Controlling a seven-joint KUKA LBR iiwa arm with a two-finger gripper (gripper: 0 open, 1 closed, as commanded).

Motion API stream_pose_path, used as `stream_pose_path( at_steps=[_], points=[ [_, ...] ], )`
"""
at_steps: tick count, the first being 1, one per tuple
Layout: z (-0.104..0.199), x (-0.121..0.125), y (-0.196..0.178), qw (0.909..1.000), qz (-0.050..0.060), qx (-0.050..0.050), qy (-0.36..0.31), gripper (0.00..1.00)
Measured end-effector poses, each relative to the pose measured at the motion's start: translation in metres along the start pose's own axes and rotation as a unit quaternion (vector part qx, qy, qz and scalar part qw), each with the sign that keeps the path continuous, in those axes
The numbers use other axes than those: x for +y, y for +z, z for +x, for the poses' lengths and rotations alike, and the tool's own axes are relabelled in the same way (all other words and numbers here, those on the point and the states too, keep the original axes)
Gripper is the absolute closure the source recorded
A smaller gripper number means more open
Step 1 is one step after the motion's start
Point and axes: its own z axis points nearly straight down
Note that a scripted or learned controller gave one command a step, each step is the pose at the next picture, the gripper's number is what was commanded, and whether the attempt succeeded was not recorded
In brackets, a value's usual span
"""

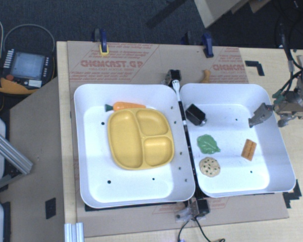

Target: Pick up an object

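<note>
The right bin [227, 188] holds a black block [195, 114] near its left wall, a green leaf-shaped piece [208, 144], a speckled cookie [209, 167] and a small orange-brown bar [248, 149]. My gripper [271, 118] hangs over the bin's right side, up and to the right of the bar. It is open, with one grey finger [259, 115] splayed to the left and nothing between the two. In the left bin [91, 175] lies a yellow divided plate [140, 137], with an orange carrot [127, 106] behind it.
Both bins rest on a cardboard sheet [141, 59] clamped at the back. A black bracket [173, 78] sits between the bins at the rear. A pendant with a screen [25, 67] lies off the bench to the left.
</note>
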Motion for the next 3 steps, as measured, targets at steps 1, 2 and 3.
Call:
stream_pose_path(
  at_steps=[1, 2, 3],
  points=[
    [0.0, 0.002, -0.004, 1.0, -0.004, -0.001, -0.001, 0.0],
    [0.009, 0.002, 0.056, 1.0, 0.0, 0.001, -0.001, 0.0],
    [0.006, 0.004, 0.119, 1.0, 0.0, 0.0, -0.001, 0.0]
  ],
)
